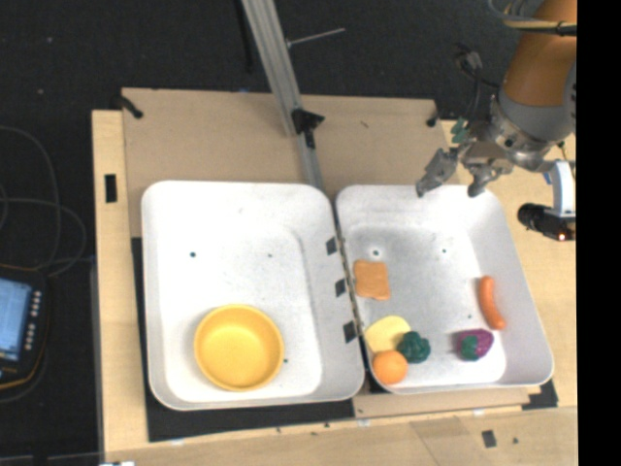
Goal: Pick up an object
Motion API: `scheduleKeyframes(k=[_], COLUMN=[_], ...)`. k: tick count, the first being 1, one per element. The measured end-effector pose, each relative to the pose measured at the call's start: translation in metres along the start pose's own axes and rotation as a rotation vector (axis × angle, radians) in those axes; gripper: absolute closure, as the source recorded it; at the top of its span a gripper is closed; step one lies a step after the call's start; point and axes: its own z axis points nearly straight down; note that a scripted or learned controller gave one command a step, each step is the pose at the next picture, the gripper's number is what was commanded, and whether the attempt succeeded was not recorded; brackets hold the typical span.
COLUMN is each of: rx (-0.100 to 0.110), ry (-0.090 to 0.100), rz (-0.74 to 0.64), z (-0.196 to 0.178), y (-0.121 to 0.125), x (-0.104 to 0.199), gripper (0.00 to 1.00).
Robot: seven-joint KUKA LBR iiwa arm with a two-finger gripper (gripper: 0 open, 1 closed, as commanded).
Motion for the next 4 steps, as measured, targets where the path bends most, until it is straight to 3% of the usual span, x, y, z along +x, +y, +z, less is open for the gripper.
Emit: scheduleKeyframes(k=[1, 4], rx=[0.000, 0.005], ry=[-0.001, -0.001], rz=[0.000, 0.004], z=[0.000, 0.142], y=[0.000, -0.008], x=[0.000, -0.006], gripper=[0.00, 0.00])
